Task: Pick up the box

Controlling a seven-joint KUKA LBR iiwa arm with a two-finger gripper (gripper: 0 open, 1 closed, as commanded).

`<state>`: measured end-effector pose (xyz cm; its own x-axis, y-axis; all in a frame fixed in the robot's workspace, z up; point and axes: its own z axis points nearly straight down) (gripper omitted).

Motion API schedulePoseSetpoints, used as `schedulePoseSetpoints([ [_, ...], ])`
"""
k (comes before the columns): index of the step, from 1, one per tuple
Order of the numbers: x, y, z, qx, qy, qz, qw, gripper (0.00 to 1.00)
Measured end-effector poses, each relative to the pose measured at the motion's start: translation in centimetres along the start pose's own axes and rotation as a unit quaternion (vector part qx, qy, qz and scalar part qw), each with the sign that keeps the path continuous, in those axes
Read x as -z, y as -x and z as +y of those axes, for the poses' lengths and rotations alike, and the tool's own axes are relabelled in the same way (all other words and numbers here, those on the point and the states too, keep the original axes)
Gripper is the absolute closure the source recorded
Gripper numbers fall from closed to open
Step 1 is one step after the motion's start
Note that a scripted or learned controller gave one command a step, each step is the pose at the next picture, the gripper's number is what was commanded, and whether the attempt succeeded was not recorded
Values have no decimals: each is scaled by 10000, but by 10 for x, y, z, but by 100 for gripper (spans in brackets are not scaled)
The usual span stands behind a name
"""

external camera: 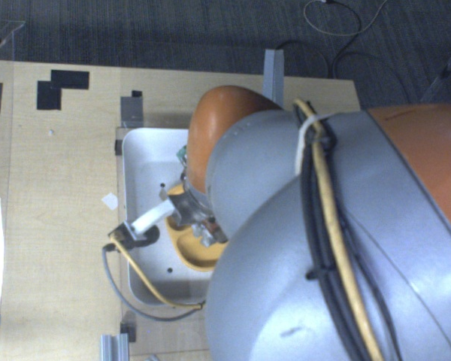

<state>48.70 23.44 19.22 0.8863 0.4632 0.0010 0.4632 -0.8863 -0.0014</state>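
We find the grey arm [301,224] covering most of the shallow white bin [139,164] at centre frame. We cannot locate the box or judge the gripper. Risk: a blind descent could miss or snag the yellow cable [146,288].

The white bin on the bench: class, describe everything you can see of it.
The shallow white bin looks like smooth plastic with rounded corners and a raised rim. It sits level in a cut-out of the pale wooden bench. Its left wall and part of the floor show; the grey arm with an orange band covers the rest. A yellowish cable crosses its lower left corner. A small tan object lies inside, half hidden.
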Motion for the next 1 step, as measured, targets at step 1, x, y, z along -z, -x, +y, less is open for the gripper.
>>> schedulePoseSetpoints([
  [1,124,11,22,-986,6,15,9951,100],
])
